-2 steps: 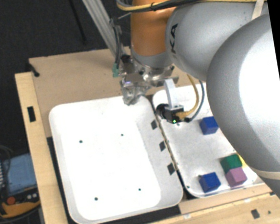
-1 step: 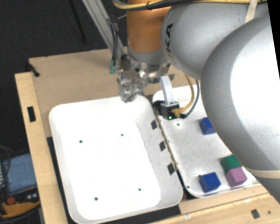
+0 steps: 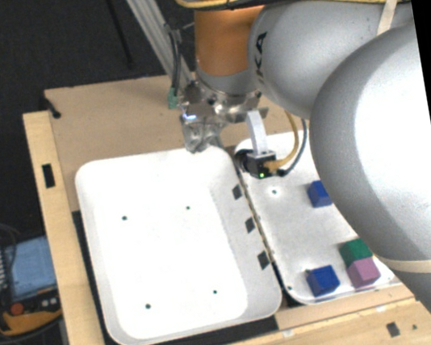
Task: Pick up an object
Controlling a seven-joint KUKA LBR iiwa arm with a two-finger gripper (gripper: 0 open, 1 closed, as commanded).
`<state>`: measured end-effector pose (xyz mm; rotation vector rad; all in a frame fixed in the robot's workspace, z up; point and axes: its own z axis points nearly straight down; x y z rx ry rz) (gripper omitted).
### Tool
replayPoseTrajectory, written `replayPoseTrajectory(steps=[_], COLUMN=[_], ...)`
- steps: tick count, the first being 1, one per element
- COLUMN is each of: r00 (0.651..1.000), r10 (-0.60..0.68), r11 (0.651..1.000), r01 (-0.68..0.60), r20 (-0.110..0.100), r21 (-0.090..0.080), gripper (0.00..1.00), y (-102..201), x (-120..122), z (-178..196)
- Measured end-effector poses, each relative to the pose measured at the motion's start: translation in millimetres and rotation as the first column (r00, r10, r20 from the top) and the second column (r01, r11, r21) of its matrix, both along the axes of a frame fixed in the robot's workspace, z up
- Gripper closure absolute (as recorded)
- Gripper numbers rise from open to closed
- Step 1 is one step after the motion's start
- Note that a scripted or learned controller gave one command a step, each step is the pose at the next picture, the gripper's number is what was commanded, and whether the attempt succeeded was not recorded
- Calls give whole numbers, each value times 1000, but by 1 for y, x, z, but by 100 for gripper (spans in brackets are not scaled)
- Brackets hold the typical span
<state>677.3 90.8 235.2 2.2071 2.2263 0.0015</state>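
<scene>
My gripper (image 3: 198, 139) hangs over the far right corner of the left bin (image 3: 162, 242), below the orange band of the arm. Nothing shows under it. In the right bin (image 3: 286, 229) lie several small blocks. One blue block (image 3: 318, 194) sits mid-bin next to the arm. A second blue block (image 3: 322, 280) rests at the near edge, with a purple block (image 3: 364, 271) to its right. Just behind the purple one is a green block (image 3: 355, 250). The big grey arm hides the right part of that bin.
The wooden bench (image 3: 108, 120) stretches behind and to the left of the bins. A dividing rim with black clips (image 3: 250, 223) runs between the two bins. A blue-screened device (image 3: 29, 268) and cables lie off the bench at the left.
</scene>
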Motion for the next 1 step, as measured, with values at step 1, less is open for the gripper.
replayPoseTrajectory(steps=[1], r00=[1000], r10=[2], r11=[1000], r01=[-2], r20=[-2], r21=[0], gripper=[0], y=[0], x=[0], z=[0])
